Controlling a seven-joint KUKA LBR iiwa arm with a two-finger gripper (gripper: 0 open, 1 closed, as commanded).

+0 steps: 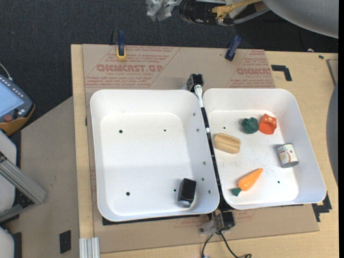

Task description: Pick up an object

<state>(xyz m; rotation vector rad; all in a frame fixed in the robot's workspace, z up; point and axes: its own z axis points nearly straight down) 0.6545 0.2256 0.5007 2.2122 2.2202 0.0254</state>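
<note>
- Up at the top edge, above the bench and well clear of both bins, hangs the gripper (161,4); it is blurred, and nothing shows between its parts. Whether it is open or closed cannot be told.
- The grey arm (301,4) comes in from the top right corner, with yellow cable near its wrist.
- The left bin (107,144) holds one thing: a small black block (186,192) in its near right corner, close to the wall it shares with the other bin.
- The right bin (306,144) holds five things, none touching the gripper.
- A tan bread roll (227,143) lies near that bin's left wall, about midway along it.
- A dark green lump (249,124) sits just beside an orange-red piece (267,123) toward the far side; they look to be touching or nearly so.
- A small can (287,155) with a red and white label lies on its side near the right wall.
- A carrot (248,180) lies at a slant near the front, its green end pointing to the near left.
- Two blue clamps (121,43) grip the board's far edge.
</note>
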